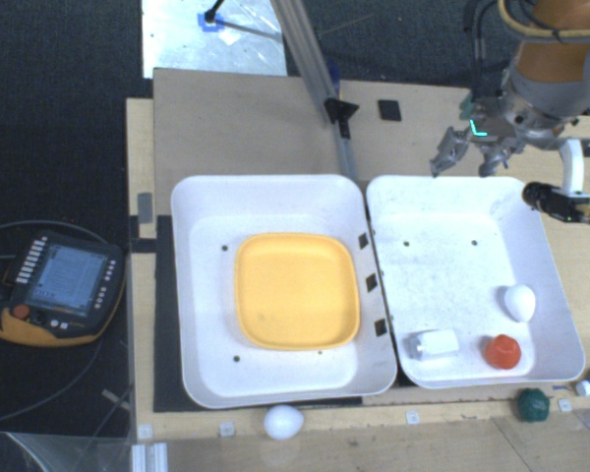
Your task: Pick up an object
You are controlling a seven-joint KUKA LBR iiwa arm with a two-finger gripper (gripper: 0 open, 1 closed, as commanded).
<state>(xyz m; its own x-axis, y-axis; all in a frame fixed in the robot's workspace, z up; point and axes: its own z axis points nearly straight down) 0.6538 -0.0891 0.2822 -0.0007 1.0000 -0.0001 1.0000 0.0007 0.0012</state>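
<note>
- Gripper (469,157) hangs above the far rim of the right bin (452,264), fingers apart, nothing between them.
- Candidates all sit at the bin's near end, well apart from the gripper: egg (519,303), red piece (502,351), white block (433,343).
- Egg is the nearest to the gripper and stands free of the others; likely the cleanest target, though round, so it may roll or squirt out.
- Block lies just beside the near wall; a finger would probably foul the rim there.
- Best approach: travel toward the near end, centre over the egg, keep fingers wide, descend straight, close slowly at mid-height.
- Yellow plate (297,289) fills the left bin (202,264), away from the gripper; too flat and wide for a pinch.
</note>
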